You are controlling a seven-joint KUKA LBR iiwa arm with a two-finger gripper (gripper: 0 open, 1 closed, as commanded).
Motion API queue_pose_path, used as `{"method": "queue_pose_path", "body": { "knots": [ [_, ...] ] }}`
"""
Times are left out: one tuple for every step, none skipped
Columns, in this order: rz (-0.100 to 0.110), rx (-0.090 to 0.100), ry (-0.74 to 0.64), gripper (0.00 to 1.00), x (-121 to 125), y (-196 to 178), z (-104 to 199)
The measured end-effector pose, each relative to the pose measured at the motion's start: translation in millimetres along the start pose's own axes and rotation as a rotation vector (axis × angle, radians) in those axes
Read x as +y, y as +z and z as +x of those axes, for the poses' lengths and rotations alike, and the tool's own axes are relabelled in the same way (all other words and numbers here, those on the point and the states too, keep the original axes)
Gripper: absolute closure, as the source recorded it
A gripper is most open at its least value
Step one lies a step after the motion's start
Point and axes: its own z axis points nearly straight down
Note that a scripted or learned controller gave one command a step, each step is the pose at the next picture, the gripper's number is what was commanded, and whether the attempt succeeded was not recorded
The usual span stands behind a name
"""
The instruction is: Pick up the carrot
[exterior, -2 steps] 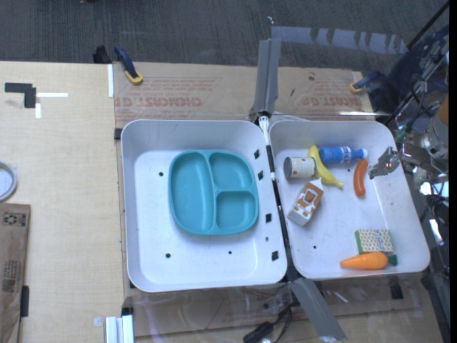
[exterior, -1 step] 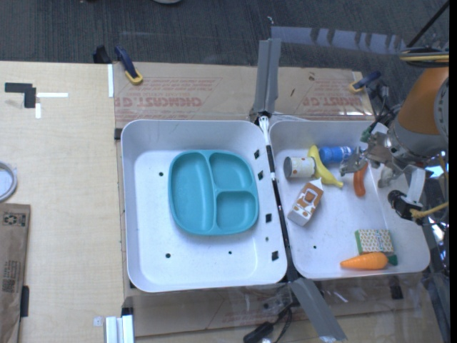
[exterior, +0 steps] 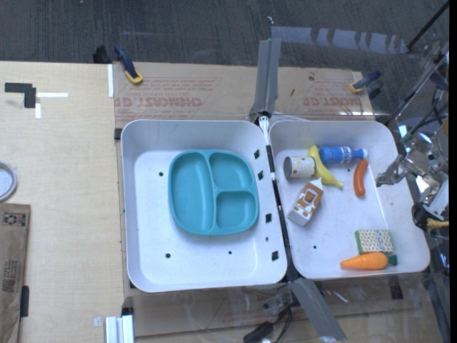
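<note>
The carrot (exterior: 367, 261) lies in the right bin's (exterior: 335, 266) near corner, well apart from the arm (exterior: 418, 164).

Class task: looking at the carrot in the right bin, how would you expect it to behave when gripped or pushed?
The carrot looks like a smooth toy, so probably stiff and light. Its rounded, tapered shape may roll or slip from the fingers. It lies beside the bin wall and a small box, so access looks tight.
</note>
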Motion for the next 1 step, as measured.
{"method": "queue_pose_path", "body": {
  "knots": [
    [0.006, 0.001, 0.1, 0.0, -29.8, 52.7, -32.0]
  ]
}}
